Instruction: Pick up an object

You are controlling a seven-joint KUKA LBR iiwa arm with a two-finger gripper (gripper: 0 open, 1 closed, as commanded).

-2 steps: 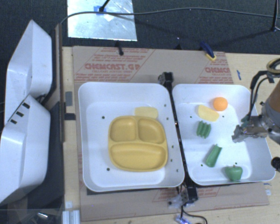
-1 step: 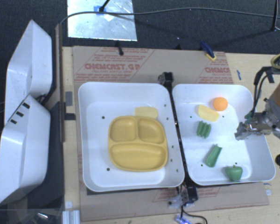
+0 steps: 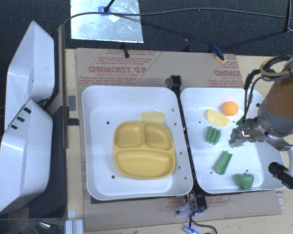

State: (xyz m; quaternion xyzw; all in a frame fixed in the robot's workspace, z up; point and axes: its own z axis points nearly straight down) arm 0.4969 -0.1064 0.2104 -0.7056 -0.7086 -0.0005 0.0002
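Note:
The right bin (image 3: 198,99) holds an orange ball (image 3: 230,108), a pale yellow piece (image 3: 218,118), a ribbed green piece (image 3: 213,135), a long green piece (image 3: 223,162) and a green pepper (image 3: 244,180). My gripper (image 3: 239,136) hangs over the right half of this bin, to the right of the ribbed green piece and below the orange ball. Nothing shows between its fingers. The arm's grey and orange body (image 3: 283,101) covers the bin's right side.
The left bin (image 3: 97,179) holds a yellow divided tray (image 3: 144,149) and a pale yellow slab (image 3: 153,117) behind it. A black clamp (image 3: 173,81) sits at the back between the bins. Cables run across the dark floor behind the bench.

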